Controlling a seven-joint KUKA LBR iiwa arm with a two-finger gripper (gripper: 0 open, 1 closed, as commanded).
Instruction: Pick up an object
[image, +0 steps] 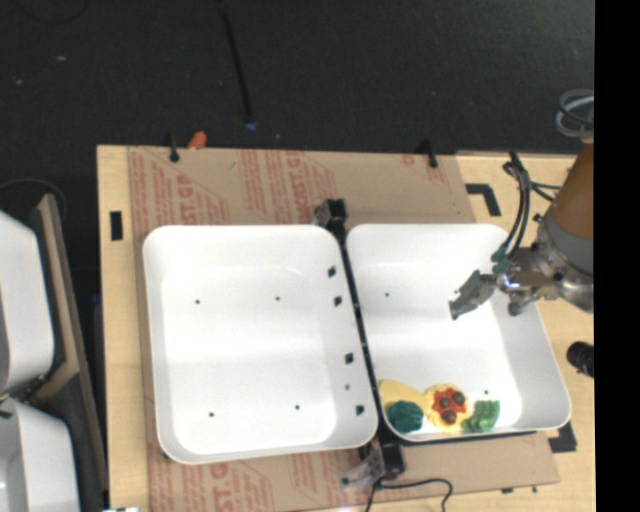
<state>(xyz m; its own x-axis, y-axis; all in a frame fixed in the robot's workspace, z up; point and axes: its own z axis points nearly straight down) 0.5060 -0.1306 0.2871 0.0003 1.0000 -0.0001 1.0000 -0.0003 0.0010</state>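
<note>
Toys (442, 408) crowd the right bin's (520, 330) near edge; we see the claw (468, 297) above bare floor, well apart, grip impossible to tell.

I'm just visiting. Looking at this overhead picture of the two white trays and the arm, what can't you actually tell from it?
- Gripper: small and blurred in the camera view, so its grip cannot be judged.
- Arm: cut off by the right edge.
- Colourful objects in the right bin: too small and clustered to identify or count.
- Black clips between the bins: too small to make out.
</note>
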